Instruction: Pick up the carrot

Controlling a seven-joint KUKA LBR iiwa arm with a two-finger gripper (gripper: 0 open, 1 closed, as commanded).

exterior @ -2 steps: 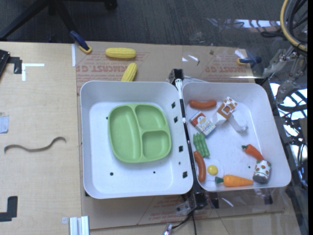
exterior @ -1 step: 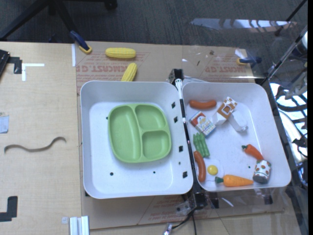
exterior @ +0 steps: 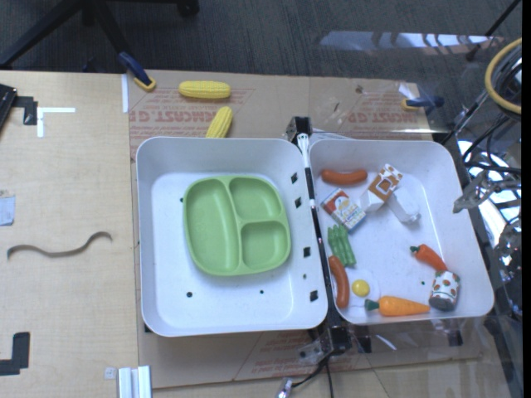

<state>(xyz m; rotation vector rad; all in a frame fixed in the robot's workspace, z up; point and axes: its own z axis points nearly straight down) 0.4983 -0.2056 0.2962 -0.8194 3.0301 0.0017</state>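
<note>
Two carrots in the right bin (exterior: 465,247): big carrot (exterior: 402,306) at its near wall, small carrot (exterior: 429,256) above; two sausages (exterior: 344,175), two corn cobs (exterior: 204,89); gripper (exterior: 474,196) at the right rim, state untellable

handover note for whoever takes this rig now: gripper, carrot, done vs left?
Gripper: can't be judged from this camera view.
Carrot: lies flat near the front wall of the right bin, green top pointing left, next to the fried egg and the spotted toy. A smaller carrot lies just behind it, tilted.
Left bin holds the green divided plate.
Done: nothing; the carrot rests in the bin, not lifted.
Left: approach, grasp and lift. The neighbours sit close, so expect a tight approach.
</note>
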